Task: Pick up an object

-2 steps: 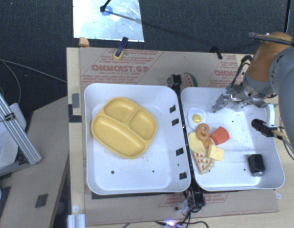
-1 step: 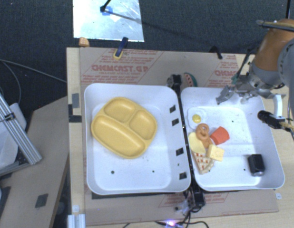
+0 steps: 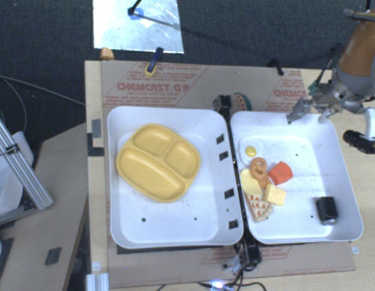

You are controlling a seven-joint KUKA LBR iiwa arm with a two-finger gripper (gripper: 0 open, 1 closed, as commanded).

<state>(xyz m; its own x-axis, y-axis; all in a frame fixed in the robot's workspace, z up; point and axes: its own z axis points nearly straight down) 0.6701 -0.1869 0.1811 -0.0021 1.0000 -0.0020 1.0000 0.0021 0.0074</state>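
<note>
The gripper [image 3: 310, 109] hangs over the right bin's [image 3: 342, 162] far rim, fingers spread and holding nothing. The toy foods [image 3: 263, 180] cluster overlapping at that bin's left; the arm is cut off at the frame's right edge.

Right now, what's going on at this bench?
A robot arm reaches in from the right, its pincer open above the far rim of the right bin and holding nothing. That bin holds a cluster of toy food, including a fried egg, a pretzel and an orange piece, plus a black block apart from them. The left bin holds a yellow divided tray.
</note>
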